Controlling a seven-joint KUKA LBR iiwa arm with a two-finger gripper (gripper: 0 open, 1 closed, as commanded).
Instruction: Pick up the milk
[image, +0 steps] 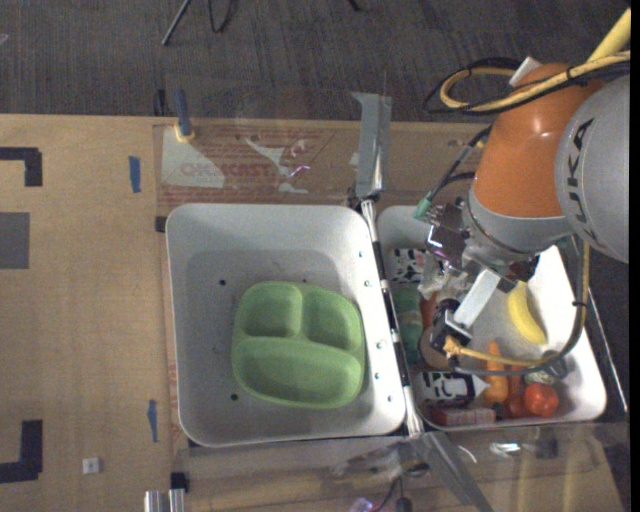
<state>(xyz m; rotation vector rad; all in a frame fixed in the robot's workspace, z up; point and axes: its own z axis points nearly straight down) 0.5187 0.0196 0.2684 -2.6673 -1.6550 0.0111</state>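
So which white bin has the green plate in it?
The left bin does. The green divided plate lies flat inside it, while the right bin, under the arm, holds a banana and a tomato.

One fixed camera looks down at a slant from above the worktop (80, 300). Both white bins (200, 250) fit in frame. The arm (540, 150) enters from the right.

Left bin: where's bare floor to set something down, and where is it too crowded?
Left bin: free floor between its walls and the green divided plate, widest along the top and left. Right bin: crowded with banana, tomato and the arm.
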